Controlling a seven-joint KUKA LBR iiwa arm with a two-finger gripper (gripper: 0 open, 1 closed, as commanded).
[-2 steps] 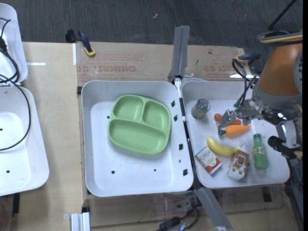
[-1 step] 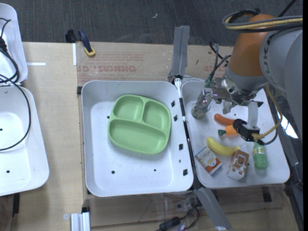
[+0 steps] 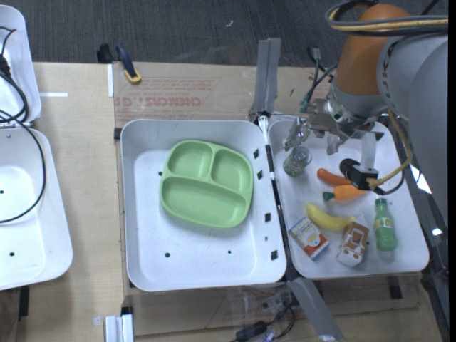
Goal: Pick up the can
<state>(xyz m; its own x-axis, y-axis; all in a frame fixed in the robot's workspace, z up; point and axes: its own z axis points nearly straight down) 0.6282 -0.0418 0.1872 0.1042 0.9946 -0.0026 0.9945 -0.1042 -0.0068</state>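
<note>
The can (image 3: 296,161) is small and silvery. It sits in the right bin (image 3: 413,258), near that bin's far left corner. My gripper (image 3: 313,141) hangs over the back of the right bin and is open, with nothing between its fingers. Its left finger (image 3: 293,135) is just behind and above the can, and its right finger (image 3: 333,145) stands further right. The can is not between them.
To the right of the can lie a carrot (image 3: 333,177) and an orange piece (image 3: 346,193). A banana (image 3: 328,217), two small cartons (image 3: 308,236) (image 3: 353,244) and a green bottle (image 3: 385,225) fill the front. A green divided plate (image 3: 208,184) lies in the left bin (image 3: 142,262).
</note>
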